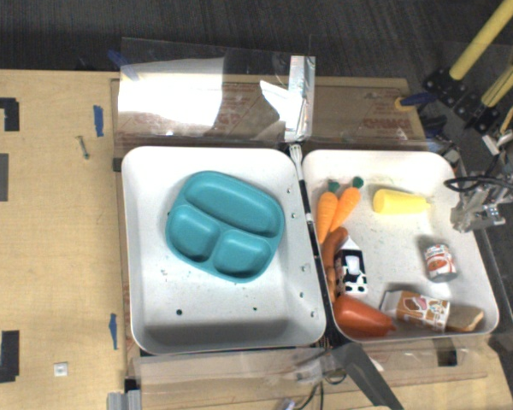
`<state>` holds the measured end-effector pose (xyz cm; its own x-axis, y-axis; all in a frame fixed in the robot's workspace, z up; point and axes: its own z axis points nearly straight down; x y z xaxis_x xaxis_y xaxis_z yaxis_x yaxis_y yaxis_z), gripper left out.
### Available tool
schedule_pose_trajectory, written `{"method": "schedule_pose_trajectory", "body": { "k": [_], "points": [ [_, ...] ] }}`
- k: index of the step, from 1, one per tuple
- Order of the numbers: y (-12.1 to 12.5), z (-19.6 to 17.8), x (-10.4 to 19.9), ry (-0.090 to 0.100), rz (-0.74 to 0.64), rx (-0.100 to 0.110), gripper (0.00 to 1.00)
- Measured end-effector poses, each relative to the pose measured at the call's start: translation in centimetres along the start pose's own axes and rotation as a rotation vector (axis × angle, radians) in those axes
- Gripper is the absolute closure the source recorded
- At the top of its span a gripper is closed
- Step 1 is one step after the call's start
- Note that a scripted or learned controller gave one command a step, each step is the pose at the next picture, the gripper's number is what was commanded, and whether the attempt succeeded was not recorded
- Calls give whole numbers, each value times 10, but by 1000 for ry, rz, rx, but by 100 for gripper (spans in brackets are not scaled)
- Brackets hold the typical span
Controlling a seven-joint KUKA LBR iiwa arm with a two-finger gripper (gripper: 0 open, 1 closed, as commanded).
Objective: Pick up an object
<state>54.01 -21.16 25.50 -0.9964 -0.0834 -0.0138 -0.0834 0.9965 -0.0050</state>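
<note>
Looking down, you see a teal tray [225,225] in the left bin [145,229]. Carrots [335,209], a yellow block [400,201] and a can [439,261] lie in the right bin [393,165]. The can sits just below-left of the claw [477,214]; you cannot tell its grip.

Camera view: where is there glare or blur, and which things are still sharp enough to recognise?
In the camera view, strong glare whitens the clear plastic sheet behind the bins; the teal divided plastic tray in the left white bin looks sharp and evenly lit; the tool at the right bin's rim looks dim and blurred.
</note>
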Motion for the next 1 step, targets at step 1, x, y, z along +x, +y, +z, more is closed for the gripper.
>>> {"method": "schedule_pose_trajectory", "body": {
  "k": [1],
  "points": [
    [-16,-5,-60,2,-306,-4,100]
  ]
}}
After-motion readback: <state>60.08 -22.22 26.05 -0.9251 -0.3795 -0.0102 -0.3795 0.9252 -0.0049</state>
